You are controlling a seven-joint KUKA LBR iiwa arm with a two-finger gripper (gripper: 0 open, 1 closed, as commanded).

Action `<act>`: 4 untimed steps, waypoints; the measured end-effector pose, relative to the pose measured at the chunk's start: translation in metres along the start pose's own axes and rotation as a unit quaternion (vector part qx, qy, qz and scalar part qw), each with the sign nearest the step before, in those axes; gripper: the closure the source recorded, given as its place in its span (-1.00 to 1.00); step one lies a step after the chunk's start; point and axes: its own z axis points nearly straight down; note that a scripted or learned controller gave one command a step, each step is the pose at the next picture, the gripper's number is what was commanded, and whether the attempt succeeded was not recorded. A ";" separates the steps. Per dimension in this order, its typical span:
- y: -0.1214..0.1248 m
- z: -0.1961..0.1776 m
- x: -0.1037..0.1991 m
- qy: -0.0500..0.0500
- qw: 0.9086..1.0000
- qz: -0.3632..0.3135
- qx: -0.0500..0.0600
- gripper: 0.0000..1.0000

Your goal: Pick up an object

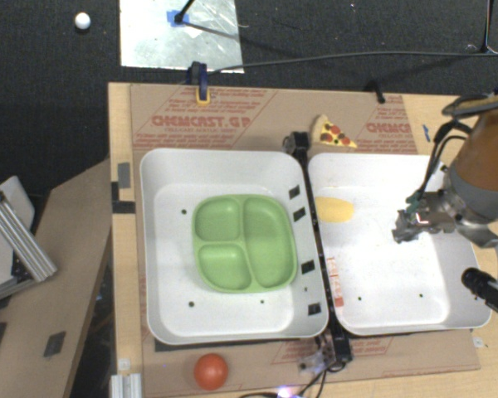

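The tool (405, 226) state cannot be told. The yellow piece (334, 211) looks light, smooth; grip across its narrow width.

Red "CHEMCAST GP" printed on the brown protective sheet (201, 121) far left beyond the end effector (405, 226), repeated partly nearer, above it

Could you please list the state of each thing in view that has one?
End effector: over the right bin, nothing visibly held.
Yellow piece: lying flat in the right bin, near its left wall.
Green tray: upright in the left bin, compartments bare.
Pizza slice: lying on the board behind the bins.
Red ball: resting on the board in front of the left bin.
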 end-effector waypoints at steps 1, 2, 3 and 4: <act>0.007 0.002 0.053 0.002 1.000 -0.003 0.002 1.00; 0.017 0.004 0.110 0.002 1.000 -0.003 0.002 1.00; 0.041 -0.003 0.155 0.002 1.000 -0.003 0.001 1.00; 0.070 0.003 0.210 0.002 1.000 -0.003 0.001 1.00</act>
